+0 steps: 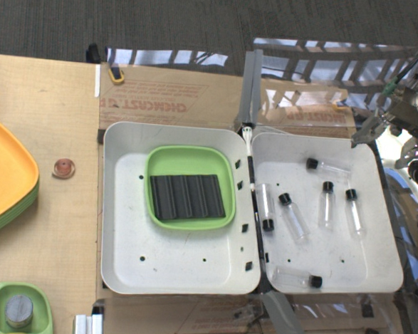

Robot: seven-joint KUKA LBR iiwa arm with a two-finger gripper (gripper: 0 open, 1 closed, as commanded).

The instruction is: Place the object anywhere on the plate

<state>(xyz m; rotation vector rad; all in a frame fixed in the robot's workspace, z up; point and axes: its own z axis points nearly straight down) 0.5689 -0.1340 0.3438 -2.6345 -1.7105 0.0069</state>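
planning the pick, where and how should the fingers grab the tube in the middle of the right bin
Grip the tube at mid-body, on the clear barrel below its black cap, coming straight down from above. It lies flat on the right bin floor, slanted, so set the fingers across its narrow width. It has free space on both sides; the neighbouring tube lies apart.
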